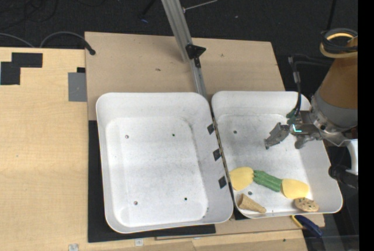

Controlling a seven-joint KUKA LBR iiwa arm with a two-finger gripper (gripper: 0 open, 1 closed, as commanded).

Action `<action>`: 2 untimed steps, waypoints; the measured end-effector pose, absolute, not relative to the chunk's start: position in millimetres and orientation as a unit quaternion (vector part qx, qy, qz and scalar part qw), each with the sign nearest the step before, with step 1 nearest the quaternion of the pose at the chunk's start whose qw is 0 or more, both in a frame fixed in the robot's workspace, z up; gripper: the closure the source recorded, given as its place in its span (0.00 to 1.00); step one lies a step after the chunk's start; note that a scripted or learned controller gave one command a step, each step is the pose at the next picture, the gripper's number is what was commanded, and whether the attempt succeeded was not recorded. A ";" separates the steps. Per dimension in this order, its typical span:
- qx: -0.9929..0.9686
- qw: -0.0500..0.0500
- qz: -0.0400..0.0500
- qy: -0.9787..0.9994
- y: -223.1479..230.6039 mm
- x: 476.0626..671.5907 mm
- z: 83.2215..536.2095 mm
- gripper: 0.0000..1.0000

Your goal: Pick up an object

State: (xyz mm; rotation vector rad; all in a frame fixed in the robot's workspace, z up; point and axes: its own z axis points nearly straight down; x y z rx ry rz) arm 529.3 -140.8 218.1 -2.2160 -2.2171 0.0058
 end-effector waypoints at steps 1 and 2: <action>-0.708 0.001 0.001 -0.706 -141.9 530.0 220.1 0.00; -0.708 0.004 0.002 -0.706 -134.4 536.6 166.4 0.00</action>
